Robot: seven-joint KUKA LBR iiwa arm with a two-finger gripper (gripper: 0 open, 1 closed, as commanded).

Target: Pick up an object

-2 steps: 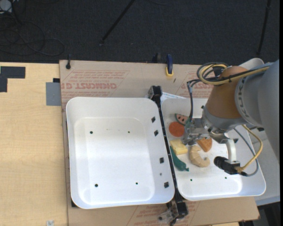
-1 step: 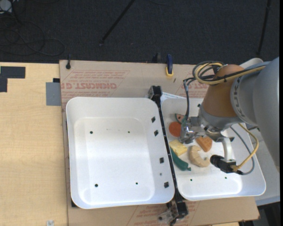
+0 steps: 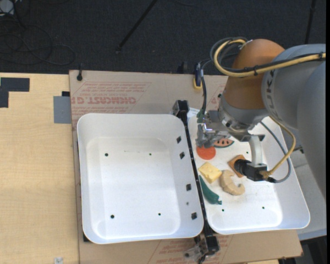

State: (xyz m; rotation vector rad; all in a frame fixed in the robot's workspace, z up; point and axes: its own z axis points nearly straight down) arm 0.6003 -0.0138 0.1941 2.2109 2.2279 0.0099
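The grey two-finger gripper (image 3: 208, 139) is hovering above a red round piece (image 3: 207, 152) (no long axis discernible); finger state cannot be told.

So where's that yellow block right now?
The yellow block lies in the right bin, near its left wall, just below the orange-red disc and beside the tan piece, with a green item right under it.

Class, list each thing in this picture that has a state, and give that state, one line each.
Left bin: nothing visible inside.
Right bin: holds small toy foods.
Gripper: lowered over the watermelon slice.
Yellow block: lying loose.
Green piece: lying by the divider.
Beige piece: lying loose.
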